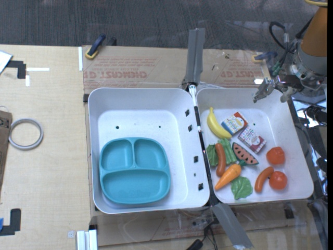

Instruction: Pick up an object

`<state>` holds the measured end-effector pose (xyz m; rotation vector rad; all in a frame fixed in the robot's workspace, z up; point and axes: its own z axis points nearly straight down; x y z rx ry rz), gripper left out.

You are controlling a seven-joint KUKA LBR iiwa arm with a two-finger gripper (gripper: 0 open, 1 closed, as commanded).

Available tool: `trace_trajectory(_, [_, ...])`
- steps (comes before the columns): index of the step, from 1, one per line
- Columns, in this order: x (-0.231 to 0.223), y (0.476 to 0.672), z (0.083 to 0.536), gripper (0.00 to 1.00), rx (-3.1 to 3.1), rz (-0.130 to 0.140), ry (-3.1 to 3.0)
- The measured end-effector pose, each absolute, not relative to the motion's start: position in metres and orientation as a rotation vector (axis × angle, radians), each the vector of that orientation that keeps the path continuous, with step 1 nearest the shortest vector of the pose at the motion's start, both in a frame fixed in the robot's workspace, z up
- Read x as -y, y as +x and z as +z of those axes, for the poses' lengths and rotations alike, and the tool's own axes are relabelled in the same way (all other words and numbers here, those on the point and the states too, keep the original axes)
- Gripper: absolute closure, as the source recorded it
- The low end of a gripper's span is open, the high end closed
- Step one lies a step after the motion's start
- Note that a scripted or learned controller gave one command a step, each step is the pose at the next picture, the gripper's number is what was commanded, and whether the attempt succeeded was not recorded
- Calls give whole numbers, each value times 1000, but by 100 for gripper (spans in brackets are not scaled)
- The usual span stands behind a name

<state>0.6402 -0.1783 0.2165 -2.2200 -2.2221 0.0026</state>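
Object: none is between the jaws; the toy food lies in the right bin (291, 191), low and left of the gripper (274, 87)
Jaws: above the right bin's far right corner, carrying nothing; whether they are spread or clenched I cannot tell at this angle
Nearest pieces: two small cartons (233, 124) (252, 138) and the banana (215, 124); well apart from the gripper, so a long descent inward is needed
Risk, crowding: watermelon slice (244, 153), sausage (221, 158), carrot (228, 176) and green leaves (241, 187) touch or overlap; jaws would likely nudge a neighbour or pinch two
Risk, rolling: tomatoes (276, 154) (278, 179) are round and may squirt out; the second sausage (264, 177) sits just beside one
Risk, edges: right wall and far rim are close to the wrist; cables hang there
Open room: bare floor near the far right corner; left bin (104, 108) holds only a blue divided plate (135, 170)
Worktop: tape roll (24, 133) at left, out of the way
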Motion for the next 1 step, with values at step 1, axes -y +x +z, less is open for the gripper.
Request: trace_trajectory(1, [178, 640, 216, 0, 2222, 3, -2220])
